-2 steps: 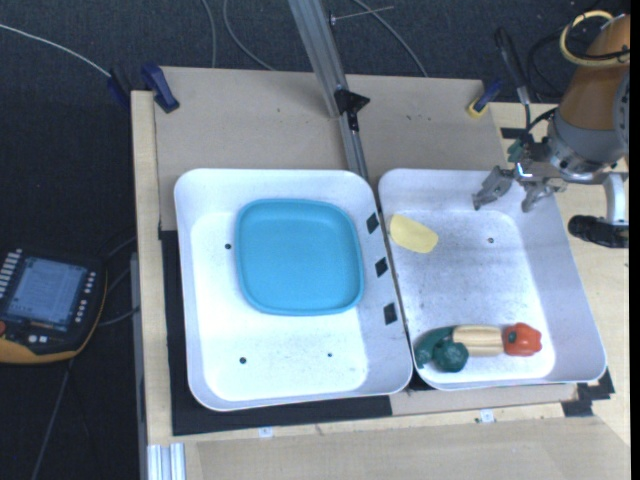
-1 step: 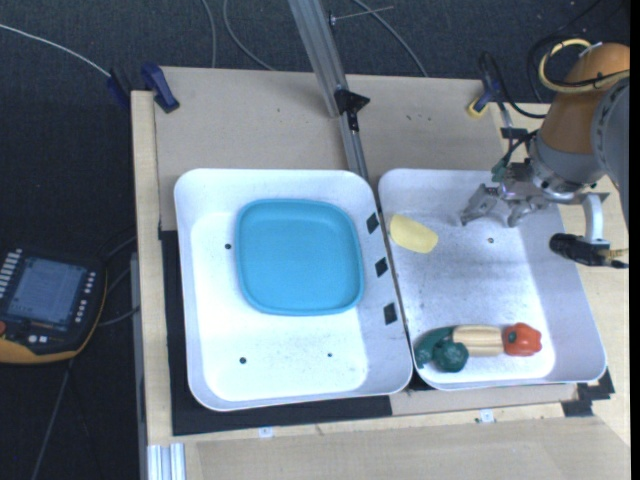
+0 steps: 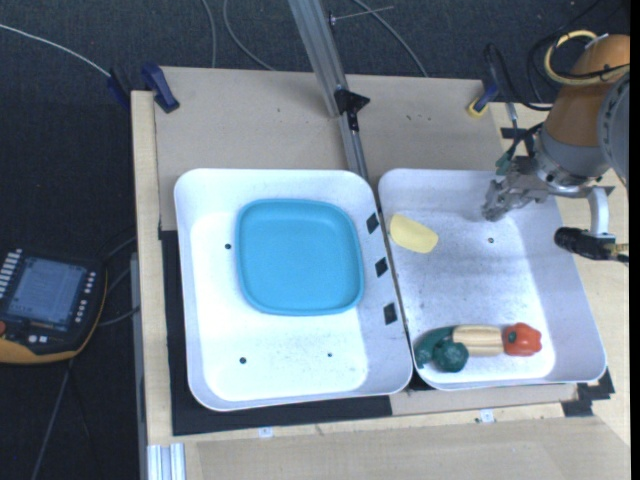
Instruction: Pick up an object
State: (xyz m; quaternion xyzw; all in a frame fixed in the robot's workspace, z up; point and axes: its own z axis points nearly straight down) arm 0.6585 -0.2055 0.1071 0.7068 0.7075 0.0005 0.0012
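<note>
My gripper (image 3: 495,206) hangs over the far right part of the right bin (image 3: 560,298), with nothing seen between its fingers. A pale yellow lump (image 3: 412,234) lies near that bin's far left corner, well to the gripper's left. Along the near edge lie a dark green object (image 3: 442,352), a tan stick-shaped piece (image 3: 478,340) and a red object (image 3: 521,339), touching in a row.
A blue square plate (image 3: 300,256) sits in the left bin (image 3: 210,368). A metal pole (image 3: 322,43) slants up from between the bins. Blue and yellow clamps grip the board's far edge. A handheld pendant (image 3: 45,303) lies at the left, off the bench.
</note>
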